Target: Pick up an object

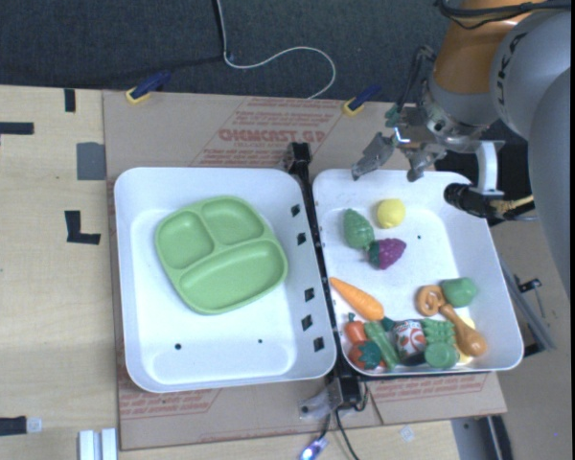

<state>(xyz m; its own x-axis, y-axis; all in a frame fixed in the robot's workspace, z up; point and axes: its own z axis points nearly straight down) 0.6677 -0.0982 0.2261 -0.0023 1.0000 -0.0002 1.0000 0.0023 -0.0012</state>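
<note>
A: Where are the pickable things seen?

B: All are found in the right shallow white plastic bin (479, 257). A small round yellow toy fruit (390, 212) is set near the far edge, with a green leafy toy vegetable (356, 229) just beside it on the left and a purple toy grape bunch (388, 252) just in front. An orange toy carrot (356, 298) is laid near the bin's left wall. A crowded heap of mixed toy foods (402, 343) is packed against the near edge, and a green-topped orange toy piece (448, 298) is placed towards the right wall.

A: And the gripper?

B: The two-finger gripper (394, 159) is held above the far rim of the right bin, its fingers spread wide, with nothing seen between them. It is kept apart from the yellow fruit, which lies just nearer the camera.

A: What open room is offered?

B: Bare white floor is left in the middle of the right bin and along its right wall behind the heap. The left white bin (139, 286) is taken up by a pale green three-compartment plastic plate (221, 253), with bare floor along the near edge. Both bins are carried on a brown cardboard sheet (249, 132) over the table (29, 257).
</note>
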